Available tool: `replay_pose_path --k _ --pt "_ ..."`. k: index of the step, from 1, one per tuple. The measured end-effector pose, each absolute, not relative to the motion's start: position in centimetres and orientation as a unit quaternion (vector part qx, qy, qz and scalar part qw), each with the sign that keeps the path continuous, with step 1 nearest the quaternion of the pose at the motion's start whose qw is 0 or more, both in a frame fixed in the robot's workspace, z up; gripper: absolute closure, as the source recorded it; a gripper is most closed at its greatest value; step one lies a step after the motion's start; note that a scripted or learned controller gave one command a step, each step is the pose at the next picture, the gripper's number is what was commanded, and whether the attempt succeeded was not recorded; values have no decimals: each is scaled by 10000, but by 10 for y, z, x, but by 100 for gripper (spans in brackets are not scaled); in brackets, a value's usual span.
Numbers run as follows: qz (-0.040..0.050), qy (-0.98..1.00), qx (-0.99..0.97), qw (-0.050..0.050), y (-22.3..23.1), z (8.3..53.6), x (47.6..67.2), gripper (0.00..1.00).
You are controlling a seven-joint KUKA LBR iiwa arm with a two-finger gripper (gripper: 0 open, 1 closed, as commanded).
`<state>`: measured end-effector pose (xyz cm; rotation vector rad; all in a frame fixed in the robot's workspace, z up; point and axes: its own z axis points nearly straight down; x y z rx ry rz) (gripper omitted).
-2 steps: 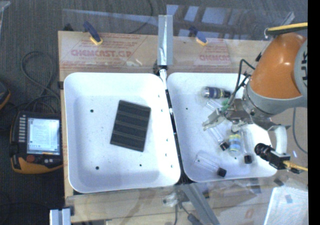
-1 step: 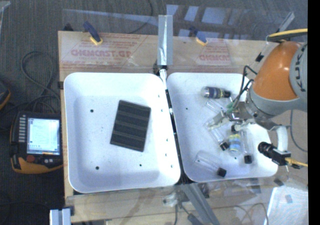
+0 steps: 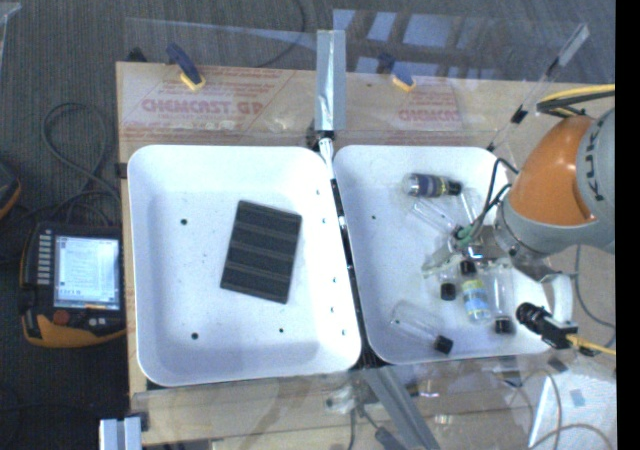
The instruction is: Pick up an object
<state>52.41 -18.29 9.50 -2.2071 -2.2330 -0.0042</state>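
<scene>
My gripper point(image 3: 463, 246) hangs low over the middle of the right bin point(image 3: 385, 238), below the orange band of the arm point(image 3: 555, 178). It is directly above a cluster of small items: a clear tube point(image 3: 440, 260), a small black cap point(image 3: 447, 290) and a little clear bottle point(image 3: 478, 299). Toward the bin's back lies a dark vial point(image 3: 433, 184) on its side. Another clear tube point(image 3: 412, 318) and a black cap point(image 3: 443, 343) lie near the front wall. I see nothing lifted clear of the bin floor. A black ribbed slab point(image 3: 262, 251) lies flat in the left bin point(image 3: 160, 238).
The divider where the two bins meet point(image 3: 342, 238) runs down the middle. A handheld controller with a lit screen point(image 3: 78, 283) sits left of the bench. Cables and a black connector point(image 3: 535, 320) hang by the right bin's front right corner.
</scene>
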Motion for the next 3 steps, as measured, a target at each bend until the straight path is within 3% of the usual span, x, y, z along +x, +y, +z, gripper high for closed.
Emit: replay_pose_path --k 1,2,3 --pt "-1 -7106 -7036 30 -183 102 522 100" --pt "7 -7107 -7035 9 -120 218 506 100" --pt "5 -7344 -6787 16 -94 246 539 100"
